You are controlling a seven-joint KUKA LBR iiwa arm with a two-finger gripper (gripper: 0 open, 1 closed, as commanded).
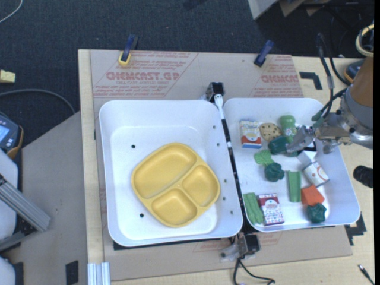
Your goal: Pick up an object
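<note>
Hand (295, 145) amid crowded toy food (275, 171)

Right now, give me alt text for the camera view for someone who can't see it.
A grey robot arm's gripper reaches from the right over the right white bin, which is crowded with small toy foods. The left white bin holds a yellow three-compartment plastic tray.
</note>
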